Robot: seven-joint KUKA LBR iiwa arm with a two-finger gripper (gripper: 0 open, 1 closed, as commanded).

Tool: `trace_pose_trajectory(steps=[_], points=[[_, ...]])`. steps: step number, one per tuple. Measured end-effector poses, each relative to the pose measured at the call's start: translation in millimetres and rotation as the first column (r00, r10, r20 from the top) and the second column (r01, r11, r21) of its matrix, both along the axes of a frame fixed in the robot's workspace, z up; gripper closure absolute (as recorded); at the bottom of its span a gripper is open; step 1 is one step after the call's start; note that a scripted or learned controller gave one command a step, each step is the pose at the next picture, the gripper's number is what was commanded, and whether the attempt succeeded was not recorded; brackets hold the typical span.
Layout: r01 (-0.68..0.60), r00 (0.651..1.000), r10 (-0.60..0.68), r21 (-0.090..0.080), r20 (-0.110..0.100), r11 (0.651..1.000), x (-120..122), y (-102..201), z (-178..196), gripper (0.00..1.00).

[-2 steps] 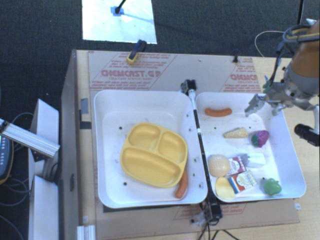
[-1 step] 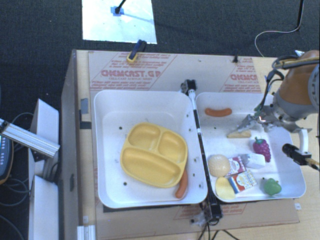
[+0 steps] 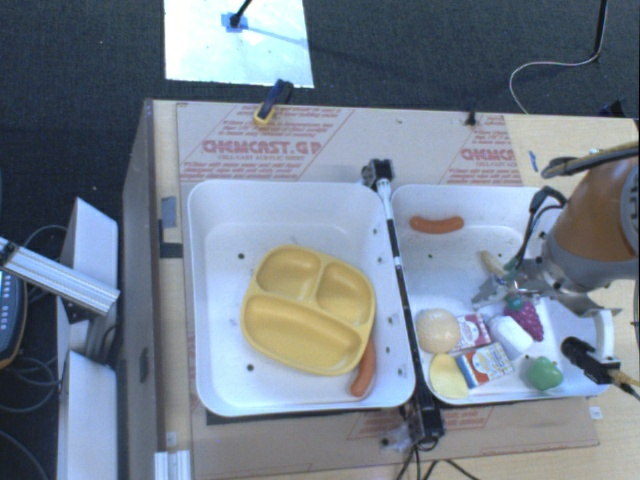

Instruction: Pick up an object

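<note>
Camera view: nearest candidate for pickup is the small purple grape bunch, plastic toy, lying in the right white shallow bin, lower right area, directly under/beside the gripper. Bunch looks knobbly, dark purple and rounded, with a pale cylindrical piece touching its lower left side.

Step in hand, as judged: descent onto an item in the cluttered corner. Gripper state can't be read at this res.; no item is seen held.

Procedure notes:
- Centre over one item only. Grapes are crowded, so risk of a double contact or of nudging neighbours.
- Descend vertically and avoid the bin wall on the right.
- Close on the widest stable section. The lumpy surface may slip, so lift slowly and verify hold before clearing the rim.

Neighbours, working outward: red-and-white small carton and blue/red/white carton w/ a yellow disc just beside it; round cream bun-like ball to the left; green pepper-like toy near the front right corner; tan stick-like piece above the gripper. Orange-red sausage lies well apart at the back of the same bin, so it is an easier isolated alt. target.

Left white bin: yellow divided plastic tray, second sausage touching its front right edge. Both bins sit on the tabletop.
</note>
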State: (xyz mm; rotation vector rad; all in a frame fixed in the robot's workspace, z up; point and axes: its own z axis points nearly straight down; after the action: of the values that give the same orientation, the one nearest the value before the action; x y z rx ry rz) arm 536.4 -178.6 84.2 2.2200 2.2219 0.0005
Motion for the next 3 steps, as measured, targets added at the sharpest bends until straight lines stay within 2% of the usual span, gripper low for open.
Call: trace_pose_trajectory(steps=[1, 2, 3], points=[[-0.002, 1.0, 0.002, -0.001, 0.003, 1.0, 48.6, -28.2, 0.9, 0.0], [0.0, 1.0, 0.0, 0.0, 0.0, 1.0, -1.4, -28.1, 0.0, 0.0], [-0.001, 1.0, 0.001, -0.001, 0.004, 1.0, -0.1, -28.2, 11.0, 1.0]])
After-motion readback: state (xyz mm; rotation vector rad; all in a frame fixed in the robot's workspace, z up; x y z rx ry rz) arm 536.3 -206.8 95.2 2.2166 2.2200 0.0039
